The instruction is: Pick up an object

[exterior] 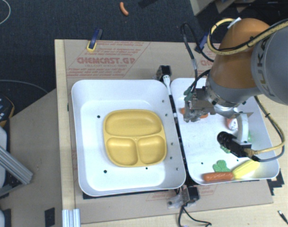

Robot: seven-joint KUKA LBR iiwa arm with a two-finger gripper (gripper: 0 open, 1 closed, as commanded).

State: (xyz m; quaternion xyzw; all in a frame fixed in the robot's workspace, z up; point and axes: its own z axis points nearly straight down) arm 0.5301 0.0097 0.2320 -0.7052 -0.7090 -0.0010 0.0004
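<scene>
Orange and grey, the arm [243, 60] was seen over the right bin [200, 167], its pincer [195, 109] lowered by that bin's left wall. Whether the pincer was wide or narrow could not be told. A hotdog [218, 176], green toy [221, 166] and yellow piece [248, 168] lay at the bin's front, apart from the pincer.

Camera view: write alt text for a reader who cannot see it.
A grey robot arm with an orange band reaches from the right, its gripper low over the right white bin, which holds a toy hot dog, a yellow piece and a green piece. The left bin holds a yellow divided tray.
</scene>
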